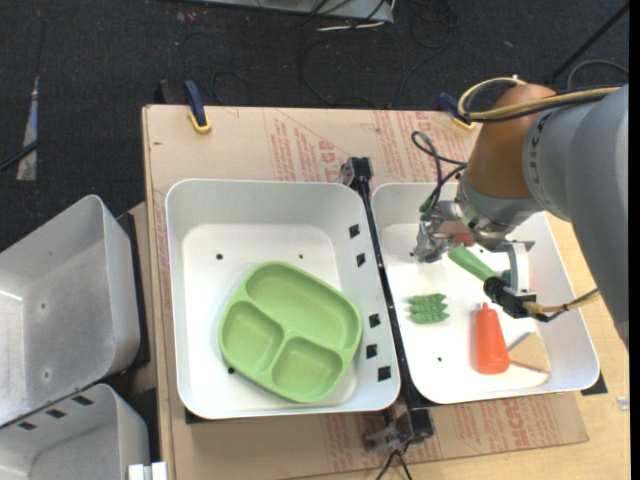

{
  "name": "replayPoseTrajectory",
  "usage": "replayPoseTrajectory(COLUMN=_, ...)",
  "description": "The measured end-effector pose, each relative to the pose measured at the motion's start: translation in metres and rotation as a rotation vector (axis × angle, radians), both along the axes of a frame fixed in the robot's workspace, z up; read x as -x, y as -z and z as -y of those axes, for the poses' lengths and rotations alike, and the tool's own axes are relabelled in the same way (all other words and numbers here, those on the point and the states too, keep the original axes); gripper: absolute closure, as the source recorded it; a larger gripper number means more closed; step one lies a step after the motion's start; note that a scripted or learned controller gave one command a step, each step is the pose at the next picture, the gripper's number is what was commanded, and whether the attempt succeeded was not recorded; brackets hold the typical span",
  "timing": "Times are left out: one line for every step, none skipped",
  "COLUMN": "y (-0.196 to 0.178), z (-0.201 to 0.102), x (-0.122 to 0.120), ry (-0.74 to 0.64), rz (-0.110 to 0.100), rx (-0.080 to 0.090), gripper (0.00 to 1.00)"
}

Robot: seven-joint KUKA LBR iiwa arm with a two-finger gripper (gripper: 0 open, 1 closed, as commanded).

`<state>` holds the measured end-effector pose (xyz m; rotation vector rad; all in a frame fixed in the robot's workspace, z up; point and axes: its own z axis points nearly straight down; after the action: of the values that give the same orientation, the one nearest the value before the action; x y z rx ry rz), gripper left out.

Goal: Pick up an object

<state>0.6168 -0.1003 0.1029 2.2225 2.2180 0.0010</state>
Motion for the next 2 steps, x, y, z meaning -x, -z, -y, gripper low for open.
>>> replayPoseTrajectory(y=-0.063, z=-0.004, x=-0.001, ry=-0.004, rz=0.005, rx=0.000, gripper=1.00)
replayPoseTrajectory(y=-0.116, z=-0.004, x=-0.002, ry=-0.005, rz=0.004, rx=0.000, gripper=1.00)
